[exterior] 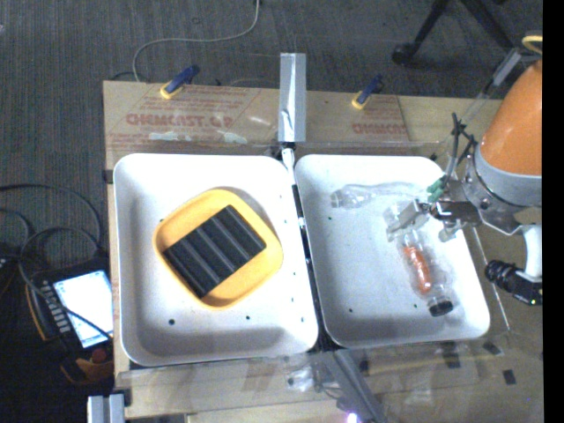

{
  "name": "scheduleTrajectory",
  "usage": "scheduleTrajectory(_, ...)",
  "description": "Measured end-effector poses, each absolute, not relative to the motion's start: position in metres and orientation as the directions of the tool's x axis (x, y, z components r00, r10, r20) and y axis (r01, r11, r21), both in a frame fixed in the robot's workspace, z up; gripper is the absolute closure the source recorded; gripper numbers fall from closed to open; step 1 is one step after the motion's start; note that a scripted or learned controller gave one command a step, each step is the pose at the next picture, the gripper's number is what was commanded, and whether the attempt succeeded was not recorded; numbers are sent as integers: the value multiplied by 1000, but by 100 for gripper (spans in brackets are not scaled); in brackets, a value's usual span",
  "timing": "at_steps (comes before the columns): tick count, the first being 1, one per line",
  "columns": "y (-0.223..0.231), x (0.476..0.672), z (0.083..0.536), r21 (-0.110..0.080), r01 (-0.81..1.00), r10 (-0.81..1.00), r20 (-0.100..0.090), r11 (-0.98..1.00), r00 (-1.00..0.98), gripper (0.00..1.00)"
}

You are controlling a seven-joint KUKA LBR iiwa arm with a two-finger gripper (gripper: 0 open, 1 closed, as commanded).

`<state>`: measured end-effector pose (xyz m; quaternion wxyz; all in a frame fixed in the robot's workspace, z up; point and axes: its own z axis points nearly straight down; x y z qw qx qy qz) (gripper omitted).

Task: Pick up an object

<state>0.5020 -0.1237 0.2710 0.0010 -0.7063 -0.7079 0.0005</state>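
My gripper [421, 226] hangs over the right bin [352, 311], at its right side, and looks open with nothing held between its fingers. Just below it lies a small clear bottle with orange contents and a black cap [422, 273], pointing toward the bin's near right corner. A crumpled clear plastic bottle [368, 196] lies at the far side of the same bin, left of the gripper. In the left bin [141, 324] rests a yellow block with a black ribbed top [218, 246].
The arm's orange band and grey wrist [515, 144] overhang the right bin's right edge. A metal strip [292, 95] stands behind the seam between the bins. Two blue-and-yellow clamps [179, 81] hold the cardboard at the back.
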Motion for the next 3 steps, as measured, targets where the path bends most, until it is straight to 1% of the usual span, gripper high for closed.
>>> scheduleTrajectory(1, -123, 503, 280, -3, 1000, 1000, 1, 3, -3, 100)
scheduleTrajectory(2, -123, 503, 280, -3, 1000, 1000, 1, 3, -3, 0)
scheduleTrajectory(3, -174, 557, 182, -3, 999, 999, 0, 32, -32, 0)
